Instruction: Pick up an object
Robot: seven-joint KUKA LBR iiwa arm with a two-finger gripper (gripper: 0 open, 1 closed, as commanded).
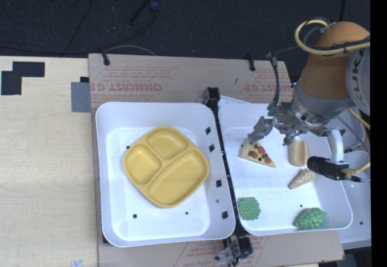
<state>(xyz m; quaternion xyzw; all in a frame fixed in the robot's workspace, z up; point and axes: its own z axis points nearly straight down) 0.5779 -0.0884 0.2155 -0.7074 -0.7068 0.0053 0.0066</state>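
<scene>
Hovering open and empty, the hand (261, 131) needed lowering squarely over the pizza slice (258, 154) before its fingers closed.

A single fixed camera is mounted above the bench and looks down on it at a slant. The frame takes in both shallow white plastic bins: the left bin (115, 138) and the right bin (284, 211), which sit side by side on a brown cardboard sheet (169, 81). The pale wooden bench top (42, 169) extends to the left frame edge, and dark floor runs along the top. The grey arm with its orange band (329, 60) enters from the right. The viewing distance is moderate, with both bins fully framed.
</scene>
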